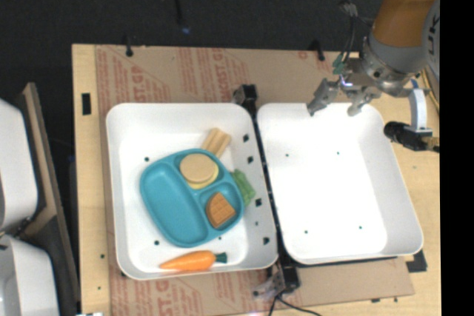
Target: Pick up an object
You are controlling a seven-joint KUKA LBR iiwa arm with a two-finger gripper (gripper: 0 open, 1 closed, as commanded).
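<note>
We see the gripper (340, 101) hanging over the far edge of the right bin (370, 233), its two fingers spread apart with nothing between them. All the objects lie in the left bin (122, 159): a blue divided tray (172, 207) holding a round cracker (199, 169) and a brown waffle piece (221, 209), a wooden block (216, 140) at its far side, a green piece (244, 187) near the divider, and a carrot (191, 260) along the near wall. We find open floor beside the left wall.
</note>
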